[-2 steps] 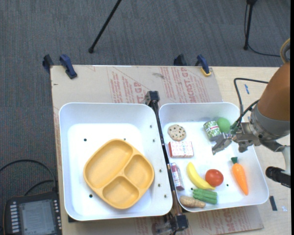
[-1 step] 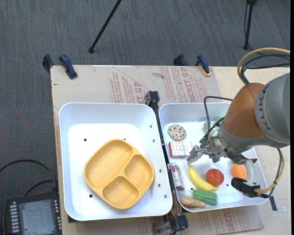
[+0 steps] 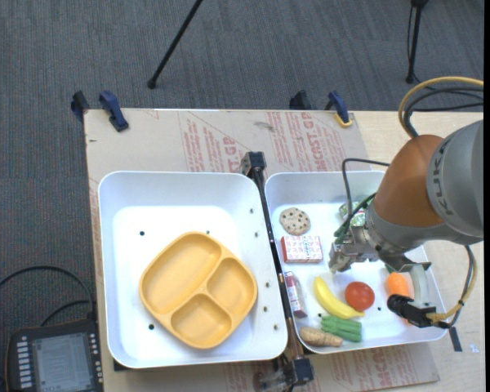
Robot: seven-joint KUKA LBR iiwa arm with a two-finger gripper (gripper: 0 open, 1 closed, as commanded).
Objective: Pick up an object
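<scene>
Grey KUKA arm (image 3: 465, 178), black lettering on its side, broad orange band (image 3: 408, 182) above the wrist. Yellow and black cables (image 3: 429, 88) looped alongside; dark metal gripper (image 3: 343, 256).

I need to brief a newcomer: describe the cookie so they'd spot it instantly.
Look in the right-hand white bin, at its far left corner. The cookie lies flat there, just beyond the red-and-white box. It is the one round, tan, dark-speckled disc there.

Green thing (image 3: 355, 208) in right bin (image 3: 310, 182) half hidden behind arm (image 3: 429, 190). Orange thing (image 3: 399, 284) partly covered. Gripper (image 3: 340, 260) tips too small to tell.
</scene>
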